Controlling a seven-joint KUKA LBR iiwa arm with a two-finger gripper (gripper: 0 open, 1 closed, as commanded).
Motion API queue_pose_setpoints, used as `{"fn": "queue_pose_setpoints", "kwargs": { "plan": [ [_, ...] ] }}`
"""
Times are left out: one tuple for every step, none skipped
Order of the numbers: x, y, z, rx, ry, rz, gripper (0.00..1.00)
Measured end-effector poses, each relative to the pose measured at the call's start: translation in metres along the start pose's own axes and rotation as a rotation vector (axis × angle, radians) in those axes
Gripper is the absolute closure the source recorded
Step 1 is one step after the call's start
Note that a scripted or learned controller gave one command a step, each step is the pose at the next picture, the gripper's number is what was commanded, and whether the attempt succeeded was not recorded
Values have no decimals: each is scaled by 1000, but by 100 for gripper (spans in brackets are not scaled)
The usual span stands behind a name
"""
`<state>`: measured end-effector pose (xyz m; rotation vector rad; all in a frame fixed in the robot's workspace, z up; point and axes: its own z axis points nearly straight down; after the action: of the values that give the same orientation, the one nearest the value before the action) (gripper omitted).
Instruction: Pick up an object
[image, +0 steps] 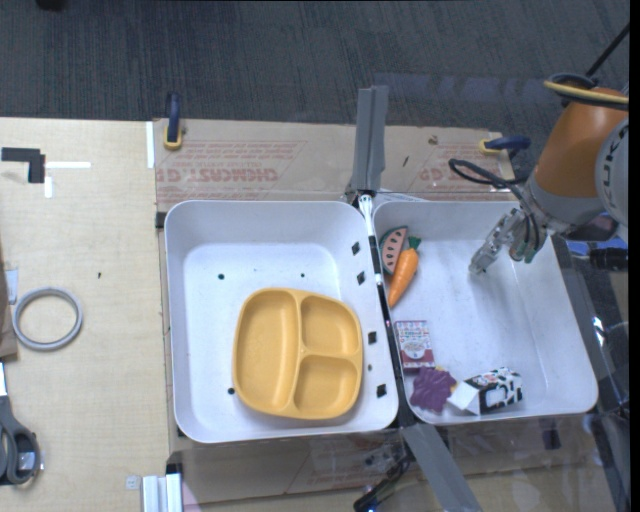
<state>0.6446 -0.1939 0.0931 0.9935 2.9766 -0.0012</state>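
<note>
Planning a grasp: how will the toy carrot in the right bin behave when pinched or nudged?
The carrot looks rounded and tapered, so it may roll or slip from a pinch. Leaning on the bin wall beside the watermelon slice, it will probably pivot when nudged.

An orange toy carrot with a green top (402, 270) lies at a slant against the left wall of the right white plastic bin (560, 330), touching a small watermelon-slice toy (392, 244) just above it. Lower along the same wall a small red-and-white printed box (413, 343) lies flat. Near the front wall sits a purple crumpled soft piece (432, 389), and just right of it, touching, a black-and-white patterned toy (494, 390) lies on its side.
</note>
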Motion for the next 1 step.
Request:
{"fn": "queue_pose_setpoints", "kwargs": {
  "plan": [
    [-22, -19, -56, 0, -2, 383, 0]
  ]
}}
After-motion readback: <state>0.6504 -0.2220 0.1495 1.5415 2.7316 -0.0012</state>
